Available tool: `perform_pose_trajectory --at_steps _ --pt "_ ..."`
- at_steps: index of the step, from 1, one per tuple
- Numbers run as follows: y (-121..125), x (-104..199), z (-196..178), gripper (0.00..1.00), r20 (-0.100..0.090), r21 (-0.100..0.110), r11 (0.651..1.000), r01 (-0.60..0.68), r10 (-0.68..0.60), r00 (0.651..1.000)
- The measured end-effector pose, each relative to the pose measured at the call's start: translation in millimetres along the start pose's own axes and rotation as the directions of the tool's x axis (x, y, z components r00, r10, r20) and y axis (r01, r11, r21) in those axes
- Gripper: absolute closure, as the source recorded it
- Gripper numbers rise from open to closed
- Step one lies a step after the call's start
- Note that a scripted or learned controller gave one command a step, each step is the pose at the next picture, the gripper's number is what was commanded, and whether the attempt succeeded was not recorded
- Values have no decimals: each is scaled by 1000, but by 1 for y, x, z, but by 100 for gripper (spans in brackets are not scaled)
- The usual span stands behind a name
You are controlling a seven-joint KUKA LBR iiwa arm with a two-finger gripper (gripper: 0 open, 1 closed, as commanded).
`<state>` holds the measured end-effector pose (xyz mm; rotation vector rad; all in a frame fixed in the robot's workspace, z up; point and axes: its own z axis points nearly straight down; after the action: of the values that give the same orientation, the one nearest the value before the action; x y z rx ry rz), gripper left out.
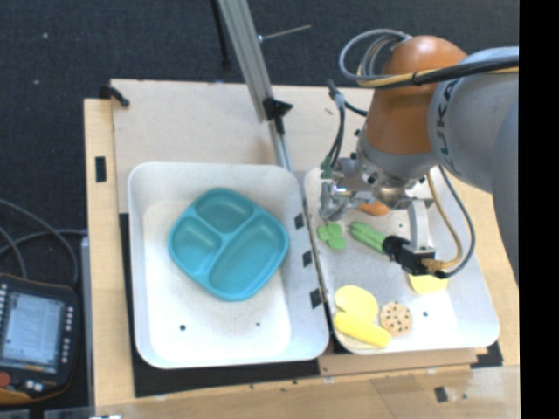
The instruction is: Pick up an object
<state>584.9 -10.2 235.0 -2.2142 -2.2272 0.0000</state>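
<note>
My gripper (334, 202) hangs low over the far left part of the right bin (472, 308), just above a small green piece (331, 235). A longer green pod (367, 235) lies to the right of that piece. An orange thing (376, 207) peeks out from under the wrist, mostly hidden. Toward the bin's front lie a round yellow piece (355, 299), a yellow banana-like piece (361, 329) and a brown speckled cookie (396, 318). Another yellow bit (428, 283) sits to the right.
The left bin (153, 321) holds a blue divided plate (229, 243). A slanted metal pole (249, 55) rises behind the bins. The wall between the two bins (316, 278) runs right beside the gripper.
</note>
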Motion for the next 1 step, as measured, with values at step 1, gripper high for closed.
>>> perform_pose_trajectory --at_steps 1 --pt "-22 42 -7 100 -2 0 1000 2 -2 1000"
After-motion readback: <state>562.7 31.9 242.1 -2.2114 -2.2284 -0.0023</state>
